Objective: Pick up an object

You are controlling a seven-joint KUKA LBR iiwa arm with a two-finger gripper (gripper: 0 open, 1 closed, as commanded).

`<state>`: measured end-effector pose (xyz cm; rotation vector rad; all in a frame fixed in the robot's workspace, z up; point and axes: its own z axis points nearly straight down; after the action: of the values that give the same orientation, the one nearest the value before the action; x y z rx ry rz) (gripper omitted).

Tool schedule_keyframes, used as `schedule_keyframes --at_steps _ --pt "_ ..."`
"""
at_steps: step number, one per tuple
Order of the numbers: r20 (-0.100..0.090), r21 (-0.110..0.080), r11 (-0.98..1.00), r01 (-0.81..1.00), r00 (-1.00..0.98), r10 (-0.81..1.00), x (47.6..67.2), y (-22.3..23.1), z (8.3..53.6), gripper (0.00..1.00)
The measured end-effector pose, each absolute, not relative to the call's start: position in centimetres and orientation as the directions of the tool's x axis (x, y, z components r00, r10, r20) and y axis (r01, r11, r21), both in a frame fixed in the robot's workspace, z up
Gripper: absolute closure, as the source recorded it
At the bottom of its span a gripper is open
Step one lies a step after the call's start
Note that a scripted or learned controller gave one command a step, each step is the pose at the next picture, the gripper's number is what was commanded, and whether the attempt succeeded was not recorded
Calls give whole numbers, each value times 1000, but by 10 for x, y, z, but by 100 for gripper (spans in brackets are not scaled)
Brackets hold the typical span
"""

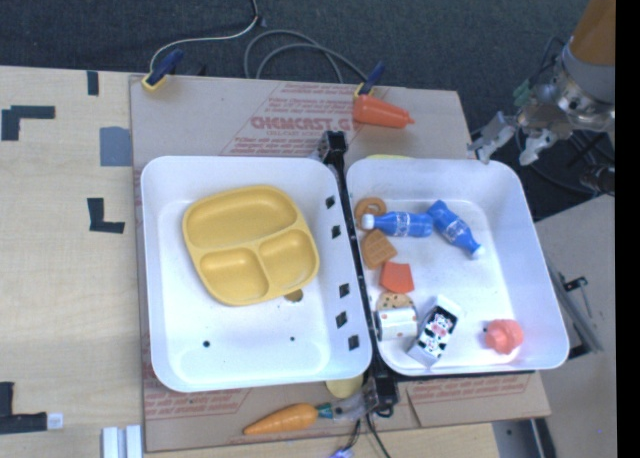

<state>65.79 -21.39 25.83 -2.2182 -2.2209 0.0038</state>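
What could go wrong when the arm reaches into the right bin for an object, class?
The blue bottles lie close to small pieces, so the claw might nudge a neighbour. The cow-print carton leans beside a white block, leaving little room. The pink toy sits near the bin wall, inviting a collision.

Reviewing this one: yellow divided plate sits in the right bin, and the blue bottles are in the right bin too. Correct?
Not quite. The camera view shows the yellow divided plate in the left bin, not the right. The blue bottles are indeed in the right bin.
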Motion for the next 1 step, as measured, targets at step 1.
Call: schedule_keyframes --at_steps 1 --pt "6 -18 1 1000 0 1000 612 -179 132 0"
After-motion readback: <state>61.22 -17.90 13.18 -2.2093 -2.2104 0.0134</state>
